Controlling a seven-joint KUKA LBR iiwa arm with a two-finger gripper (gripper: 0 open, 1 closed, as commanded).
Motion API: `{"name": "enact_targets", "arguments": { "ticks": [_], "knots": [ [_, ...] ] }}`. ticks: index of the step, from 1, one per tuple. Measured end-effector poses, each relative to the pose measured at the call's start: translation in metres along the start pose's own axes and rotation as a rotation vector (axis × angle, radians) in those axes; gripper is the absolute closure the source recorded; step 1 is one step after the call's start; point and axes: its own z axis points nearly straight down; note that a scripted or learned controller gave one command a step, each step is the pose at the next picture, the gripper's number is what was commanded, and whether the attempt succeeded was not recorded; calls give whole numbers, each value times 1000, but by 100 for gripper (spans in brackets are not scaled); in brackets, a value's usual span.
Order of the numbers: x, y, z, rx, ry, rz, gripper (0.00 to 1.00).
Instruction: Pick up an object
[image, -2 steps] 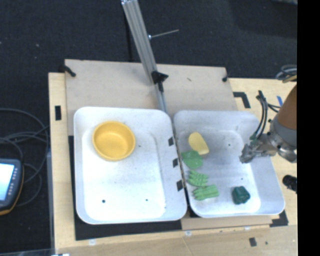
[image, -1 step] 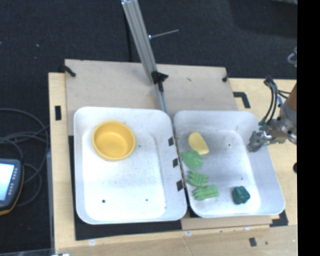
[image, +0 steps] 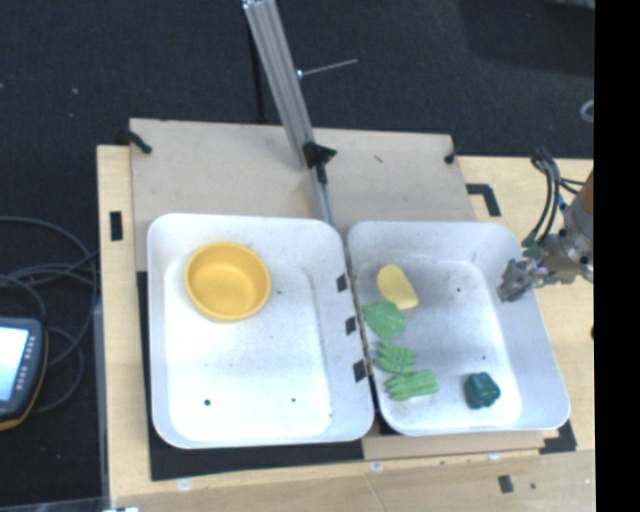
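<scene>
While the gripper (image: 512, 283) hangs over the right rim of the right bin (image: 520, 340), its fingers are too small and blurred for me to tell whether they are parted or closed, and nothing shows between them; the things to pick lie well apart from it, mostly along the bin's left side; a yellow object (image: 397, 287) sits near the upper left, a light green piece (image: 384, 320) lies just below it, touching or nearly so; two more green ridged pieces (image: 403, 372) lie lower, close to the left wall; a dark green object (image: 481, 390) rests alone near the lower right corner; the middle and upper right of the bin floor are bare white, giving open room beneath the gripper; the left bin (image: 250, 400) holds a yellow bowl (image: 228, 281) in its upper left part; a slanted metal rail (image: 285, 85) runs down to the seam between the bins; the table (image: 250, 180) shows bare board behind both bins.
</scene>
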Motion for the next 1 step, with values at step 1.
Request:
{"name": "enact_targets", "arguments": {
  "ticks": [1],
  "knots": [
    [55,-3,-9,-1,1,-3,100]
  ]
}}
